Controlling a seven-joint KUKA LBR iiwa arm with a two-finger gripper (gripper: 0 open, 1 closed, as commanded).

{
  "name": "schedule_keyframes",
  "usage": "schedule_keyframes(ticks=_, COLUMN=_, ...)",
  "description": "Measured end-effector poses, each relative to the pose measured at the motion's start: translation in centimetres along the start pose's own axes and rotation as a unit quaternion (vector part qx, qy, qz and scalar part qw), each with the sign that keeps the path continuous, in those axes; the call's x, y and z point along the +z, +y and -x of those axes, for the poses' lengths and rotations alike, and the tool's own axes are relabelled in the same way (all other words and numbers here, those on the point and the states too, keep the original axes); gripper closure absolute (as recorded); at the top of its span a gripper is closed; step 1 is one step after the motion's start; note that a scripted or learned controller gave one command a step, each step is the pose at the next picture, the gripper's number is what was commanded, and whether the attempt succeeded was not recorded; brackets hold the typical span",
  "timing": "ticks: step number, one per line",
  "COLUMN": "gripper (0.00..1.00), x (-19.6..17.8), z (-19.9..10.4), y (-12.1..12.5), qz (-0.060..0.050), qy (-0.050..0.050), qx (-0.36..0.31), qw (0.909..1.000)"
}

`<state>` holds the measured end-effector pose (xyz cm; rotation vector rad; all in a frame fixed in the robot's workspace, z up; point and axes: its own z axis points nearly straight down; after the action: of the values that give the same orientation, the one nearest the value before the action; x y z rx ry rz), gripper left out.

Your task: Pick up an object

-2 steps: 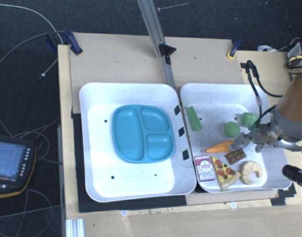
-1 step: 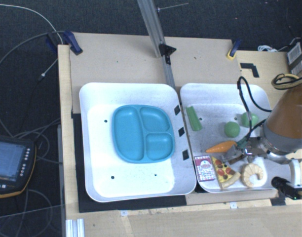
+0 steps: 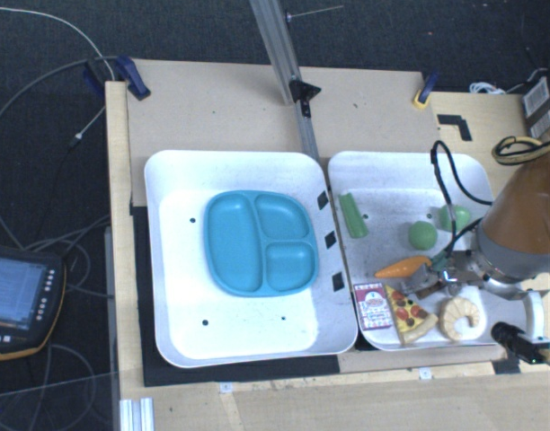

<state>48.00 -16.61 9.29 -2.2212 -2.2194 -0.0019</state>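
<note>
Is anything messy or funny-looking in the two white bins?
Nothing looks spilled or broken. The blue tray lies flat in the left bin. In the right bin, the toys crowd the front: carrot, pizza slice, pastry and small card.

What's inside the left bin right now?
The left bin holds one thing: a blue divided plate, lying flat near its middle, its three compartments bare. Whatever lies beneath the plate is covered and cannot be seen.

Arm (image 3: 518,227) reaching from right, wrist low, gripper (image 3: 434,277) pointing left
</note>
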Motion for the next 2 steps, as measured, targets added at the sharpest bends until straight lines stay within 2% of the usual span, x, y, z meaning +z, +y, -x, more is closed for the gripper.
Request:
schedule_keyframes(ticks=1, gripper=1.0, x=-1.1, z=0.0, y=0.1, qz=0.002, qy=0.0, qx=-0.001, qw=1.0)
schedule_keyframes(ticks=2, gripper=1.0, x=-5.6, z=0.6, y=-0.1, qz=0.003, qy=-0.002, qx=0.0, qw=1.0)
